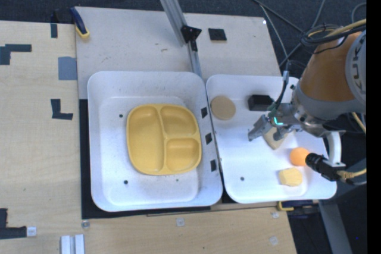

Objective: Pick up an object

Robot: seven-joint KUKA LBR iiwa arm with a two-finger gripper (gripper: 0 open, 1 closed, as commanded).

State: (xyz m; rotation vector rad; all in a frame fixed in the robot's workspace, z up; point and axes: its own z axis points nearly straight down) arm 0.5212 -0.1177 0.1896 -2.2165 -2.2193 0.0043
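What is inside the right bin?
In the right bin: a tan disc, a black block, an orange ball, a yellow piece. The gripper partly covers a beige object.

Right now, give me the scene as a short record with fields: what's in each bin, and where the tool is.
left bin: yellow divided plate, lying flat
right bin: tan round disc, black block, orange ball, yellow chunk
tool: over the right bin, between the black block and the orange ball
under the tool: a small pale object, partly hidden
grasp: not confirmed
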